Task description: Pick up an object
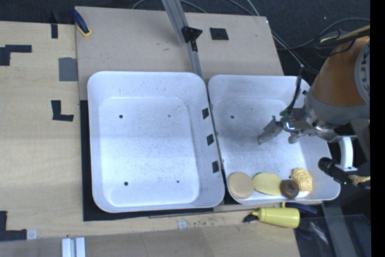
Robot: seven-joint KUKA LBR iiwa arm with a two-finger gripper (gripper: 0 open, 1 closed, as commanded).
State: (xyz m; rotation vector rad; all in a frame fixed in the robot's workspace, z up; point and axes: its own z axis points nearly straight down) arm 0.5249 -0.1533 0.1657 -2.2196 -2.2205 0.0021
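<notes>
1. Gripper (pixel 278 132) over middle of right bin (pixel 240 90), fingers spread apart, nothing between them
2. Bare bin floor under and around the fingers; nothing stands between gripper and the objects
3. No readable writing
4. Objects lie in a row along right bin's near edge, apart from gripper: tan disc (pixel 240 185), yellow-green oval (pixel 266 183), dark ring (pixel 289 189), yellow lumpy piece (pixel 302 178)
5. Yellow tool (pixel 278 216) lies outside, just beside that edge; left bin (pixel 96 129) alongside
</notes>
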